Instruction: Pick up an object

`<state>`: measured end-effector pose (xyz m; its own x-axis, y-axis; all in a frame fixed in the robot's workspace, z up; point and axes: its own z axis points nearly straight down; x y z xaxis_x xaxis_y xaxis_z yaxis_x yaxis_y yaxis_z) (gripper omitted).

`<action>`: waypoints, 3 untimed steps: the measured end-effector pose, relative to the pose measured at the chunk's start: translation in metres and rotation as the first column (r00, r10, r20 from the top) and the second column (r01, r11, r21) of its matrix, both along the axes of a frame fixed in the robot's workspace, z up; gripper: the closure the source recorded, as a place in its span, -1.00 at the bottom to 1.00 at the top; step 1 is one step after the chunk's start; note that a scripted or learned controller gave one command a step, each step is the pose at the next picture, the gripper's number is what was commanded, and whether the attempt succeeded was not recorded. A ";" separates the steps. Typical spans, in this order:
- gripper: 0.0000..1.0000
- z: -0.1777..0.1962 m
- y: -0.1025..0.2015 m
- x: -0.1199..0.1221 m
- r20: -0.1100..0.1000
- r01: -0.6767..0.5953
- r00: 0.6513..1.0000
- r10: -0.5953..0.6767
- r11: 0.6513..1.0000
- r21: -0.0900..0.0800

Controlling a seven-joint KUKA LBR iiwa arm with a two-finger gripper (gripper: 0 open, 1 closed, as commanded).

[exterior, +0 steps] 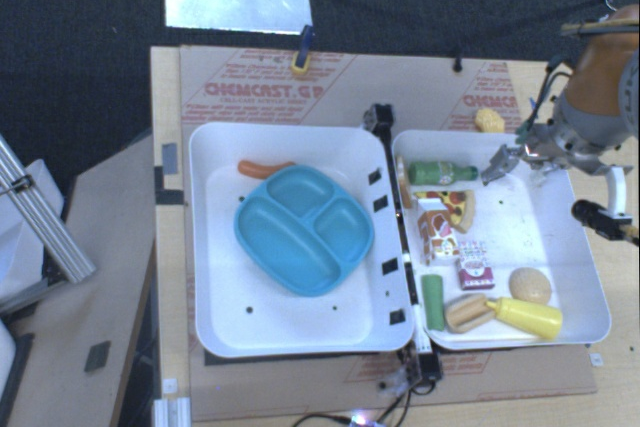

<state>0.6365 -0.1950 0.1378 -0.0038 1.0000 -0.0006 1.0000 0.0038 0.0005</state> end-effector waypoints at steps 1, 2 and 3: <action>-1.00 -0.049 0.000 0.002 0.004 0.000 1.000 0.000 1.000 0.000; 1.00 -0.035 0.000 0.003 0.010 -0.002 1.000 0.003 1.000 -0.002; 1.00 0.028 0.000 0.012 0.008 -0.002 1.000 0.002 1.000 -0.002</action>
<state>0.6486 -0.1952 0.1660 -0.0054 1.0000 -0.0023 0.9999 0.0054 0.0089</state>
